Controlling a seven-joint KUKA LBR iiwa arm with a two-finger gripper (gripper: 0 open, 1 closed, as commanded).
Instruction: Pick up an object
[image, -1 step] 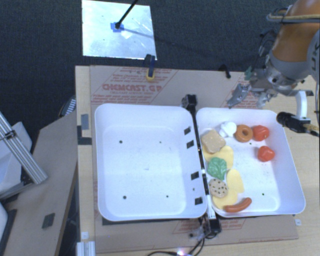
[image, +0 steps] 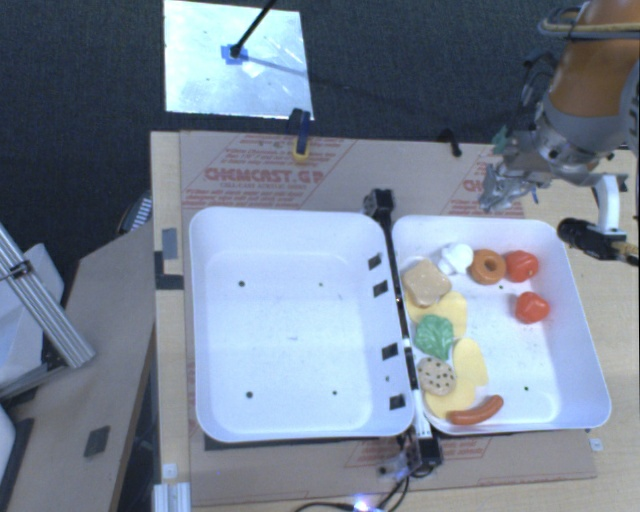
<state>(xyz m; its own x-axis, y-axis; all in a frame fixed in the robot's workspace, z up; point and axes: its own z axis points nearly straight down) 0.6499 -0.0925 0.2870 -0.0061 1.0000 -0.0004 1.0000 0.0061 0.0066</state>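
The right bin (image: 575, 330) holds toy food: a bread slice (image: 426, 283), a white piece (image: 457, 257), a brown doughnut (image: 488, 267), two red tomatoes (image: 521, 265) (image: 532, 307), a green leaf (image: 435, 334), a yellow piece (image: 467, 362), a cookie (image: 436, 376) and a sausage (image: 475, 409). My gripper (image: 497, 195) hangs above the bin's far rim, behind the doughnut, with nothing seen between its fingers.
The left bin (image: 290, 320) lies beside the right one, joined by a black clip strip (image: 395, 320). A silver plate (image: 238, 60) sits at the back left. A metal frame (image: 40, 310) stands at the left edge.
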